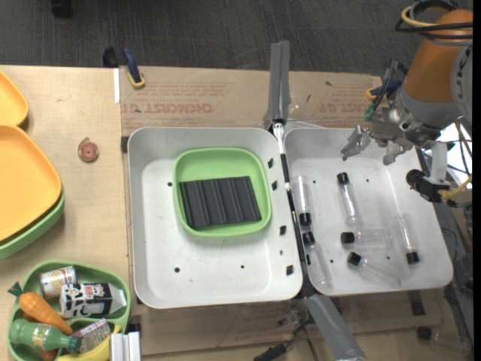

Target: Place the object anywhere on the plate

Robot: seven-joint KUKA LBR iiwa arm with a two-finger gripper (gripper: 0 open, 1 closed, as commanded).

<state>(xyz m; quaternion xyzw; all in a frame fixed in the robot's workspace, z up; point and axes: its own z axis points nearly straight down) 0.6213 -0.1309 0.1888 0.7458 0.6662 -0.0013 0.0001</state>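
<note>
At the lower left of the frame you see a green bowl (pixel 30 280) of toy food: a carrot (pixel 41 309), a can (pixel 58 280), a bottle (pixel 41 335). Above it, at the left edge, yellow and green plates (pixel 26 194) lie stacked, with a small round disc (pixel 89 151) on the bench just beside them.

In the left bin (pixel 150 269) your green plate (pixel 222 192) sits at mid-frame, a dark ribbed mat (pixel 222 201) lying on it. In the right bin (pixel 428 265) you have clear tubes (pixel 347 199) with black caps, scattered flat from the divider across to the lower right; they lie apart from the plate.

Farther up, at the right, the gripper (pixel 376 147) hangs over the right bin's upper part, its jaws spread wide with nothing between them. Beyond both bins lie cardboard (pixel 195 100) and a clamp (pixel 132 70).
</note>
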